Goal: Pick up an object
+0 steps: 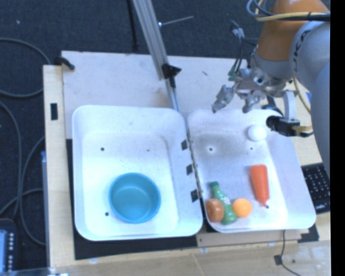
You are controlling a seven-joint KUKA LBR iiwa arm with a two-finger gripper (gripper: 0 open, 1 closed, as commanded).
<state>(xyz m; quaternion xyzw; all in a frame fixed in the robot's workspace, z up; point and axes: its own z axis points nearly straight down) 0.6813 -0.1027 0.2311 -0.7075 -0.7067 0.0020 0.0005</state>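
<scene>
The nearest candidate to the gripper is a small white ball [256, 133], lying at the far right of the right bin [287, 171]. Being round, it has no long axis. Just nearer lies an orange carrot-shaped piece [260, 183], its long axis running far to near, narrow end pointing near. At the bin's near edge sit an orange ball [242, 207], a green bottle-like toy [221, 200] and a brown piece [214, 210], touching one another. The left bin [92, 148] holds a blue bowl [134, 197].

The gripper [237, 99] hangs above the right bin's far rim, fingers spread wide, nothing between them. Judged step: approach. Next move calls for travel nearward and descent over one item.
</scene>
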